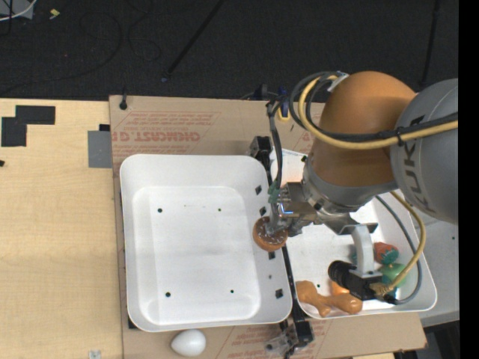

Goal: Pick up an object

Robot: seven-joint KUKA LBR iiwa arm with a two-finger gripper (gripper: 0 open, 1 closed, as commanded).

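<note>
My gripper [275,219] hangs over the divide between the two bins, at the left edge of the right bin [426,294]. A small brown round object [268,236] sits directly under its tip, at the rim of the left bin [138,200]; whether it is gripped is hidden. An orange-tan toy [328,298] lies at the front of the right bin. A red and green object [387,255] lies further right, partly behind the cable.
The arm's bulky grey and orange body covers most of the right bin. A white egg-shaped object [188,342] lies outside the bins on the cardboard in front of the left bin. Wooden bench top stretches to the left.
</note>
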